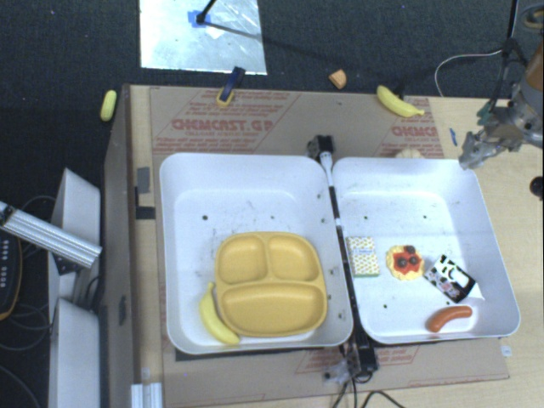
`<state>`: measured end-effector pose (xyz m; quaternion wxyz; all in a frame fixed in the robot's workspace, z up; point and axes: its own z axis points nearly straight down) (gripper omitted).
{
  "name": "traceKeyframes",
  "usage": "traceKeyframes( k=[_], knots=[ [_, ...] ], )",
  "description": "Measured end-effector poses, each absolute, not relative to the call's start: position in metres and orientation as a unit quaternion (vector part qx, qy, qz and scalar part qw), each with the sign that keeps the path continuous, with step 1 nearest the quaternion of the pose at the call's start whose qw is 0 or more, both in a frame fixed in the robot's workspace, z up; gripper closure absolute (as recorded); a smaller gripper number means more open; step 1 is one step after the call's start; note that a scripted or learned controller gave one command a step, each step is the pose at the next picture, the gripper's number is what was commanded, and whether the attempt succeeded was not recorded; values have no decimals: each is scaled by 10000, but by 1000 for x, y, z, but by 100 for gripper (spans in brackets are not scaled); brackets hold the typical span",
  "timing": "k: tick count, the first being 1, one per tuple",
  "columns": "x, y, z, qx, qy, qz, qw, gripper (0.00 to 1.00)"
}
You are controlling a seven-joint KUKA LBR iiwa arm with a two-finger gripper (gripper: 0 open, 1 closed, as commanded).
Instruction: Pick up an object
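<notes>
Your gripper [478,147] hangs at the right bin's [484,202] far rim; I can't tell its state. Below it and to its left lie a card [365,257], pizza [405,262], block [448,279] and sausage [449,317], small, flat, clustered: you risk nudging neighbours or closing on nothing

We take this for a robotics lab: two white bins [255,177] sit on a cardboard-covered bench [280,113] over dark carpet [59,49], with loose cables [463,62], an aluminium rail [51,232] and toy food such as a plastic banana [398,102].
</notes>
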<state>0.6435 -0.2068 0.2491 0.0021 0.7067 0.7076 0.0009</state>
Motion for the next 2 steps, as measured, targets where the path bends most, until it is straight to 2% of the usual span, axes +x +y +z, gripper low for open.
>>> traceKeyframes(
  k=[1,2],
  knots=[
    [606,-146,159,7059,7083,1,-7,100],
    [606,-147,160,7062,7080,7,7,0]
  ],
)
